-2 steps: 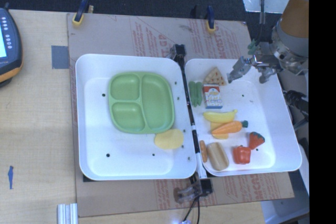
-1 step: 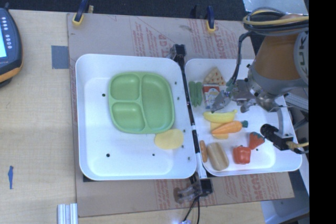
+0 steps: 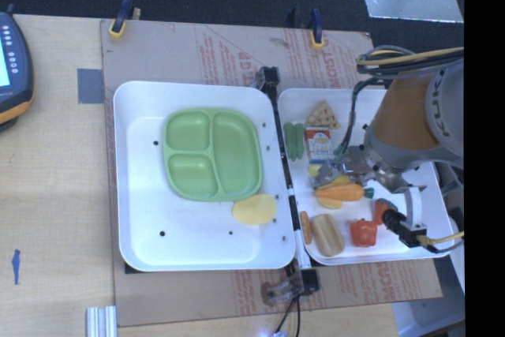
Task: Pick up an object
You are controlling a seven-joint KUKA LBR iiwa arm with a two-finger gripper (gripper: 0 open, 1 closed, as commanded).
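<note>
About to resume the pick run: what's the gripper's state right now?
Gripper: down in the right bin, among the toy food just above the orange piece; whether it grips anything cannot be told.

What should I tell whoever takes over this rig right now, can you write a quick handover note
Gripper: down in the right bin, over the orange piece. Whether it grips anything cannot be seen.
Right bin: red and white carton, triangular cracker-like piece, green item, hot dog bun, red piece.
Left bin: green divided plate with a yellow piece by its near right corner.
Done: arm is at the objects.
Left: no pick is confirmed; an object has yet to be seen lifted.
</note>
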